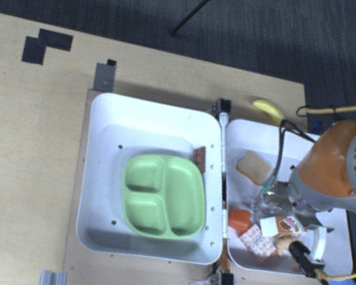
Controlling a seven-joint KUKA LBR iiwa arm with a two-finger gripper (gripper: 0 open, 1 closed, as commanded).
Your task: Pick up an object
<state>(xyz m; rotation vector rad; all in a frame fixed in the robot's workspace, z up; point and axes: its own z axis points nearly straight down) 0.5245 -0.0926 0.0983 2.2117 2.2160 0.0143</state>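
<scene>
Objects (258, 238) in right bin (255, 136) | claw (275, 202) above them | green tray (164, 195) left bin (100, 159)

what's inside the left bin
A green divided tray lies inside the left bin, with a small brown item at its far edge. Whatever is beneath the tray is covered.

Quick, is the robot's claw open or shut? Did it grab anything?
Claw: down in the right bin among the objects; open or shut cannot be told, nor whether it holds anything.

Single fixed overhead camera, slanted down on both bins (93, 158); the arm (344, 168) enters from the right.
</scene>
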